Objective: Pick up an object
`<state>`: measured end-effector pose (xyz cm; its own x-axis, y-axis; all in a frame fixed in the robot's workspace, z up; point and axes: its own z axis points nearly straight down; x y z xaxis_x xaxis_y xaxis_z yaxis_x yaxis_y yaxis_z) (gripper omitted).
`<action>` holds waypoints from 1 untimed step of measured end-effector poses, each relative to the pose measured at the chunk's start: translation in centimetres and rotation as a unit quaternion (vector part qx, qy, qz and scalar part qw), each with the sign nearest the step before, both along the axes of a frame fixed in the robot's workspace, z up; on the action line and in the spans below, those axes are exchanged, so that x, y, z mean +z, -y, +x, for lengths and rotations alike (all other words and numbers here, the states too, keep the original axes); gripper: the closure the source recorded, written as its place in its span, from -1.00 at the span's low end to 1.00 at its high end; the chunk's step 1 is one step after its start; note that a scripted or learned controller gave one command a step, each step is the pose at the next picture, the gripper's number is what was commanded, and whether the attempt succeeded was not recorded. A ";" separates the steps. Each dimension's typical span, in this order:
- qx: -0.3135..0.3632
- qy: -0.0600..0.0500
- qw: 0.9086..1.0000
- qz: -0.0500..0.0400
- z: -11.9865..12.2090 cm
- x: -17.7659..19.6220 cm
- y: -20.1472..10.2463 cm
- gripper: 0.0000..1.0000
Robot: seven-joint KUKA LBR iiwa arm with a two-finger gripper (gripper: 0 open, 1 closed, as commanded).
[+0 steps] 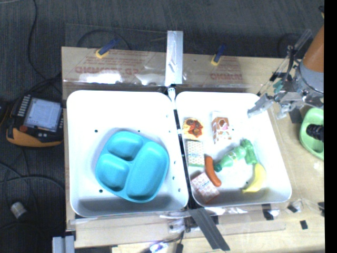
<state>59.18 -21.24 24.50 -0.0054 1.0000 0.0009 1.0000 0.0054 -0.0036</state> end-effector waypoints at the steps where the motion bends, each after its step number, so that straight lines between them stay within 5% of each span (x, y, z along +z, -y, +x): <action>1: -0.080 0.013 0.997 -0.003 1.2 -12.2 -3.7 -1.00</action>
<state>60.42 -17.57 12.34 0.1534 0.9882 -0.0038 0.9879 -0.1532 0.0222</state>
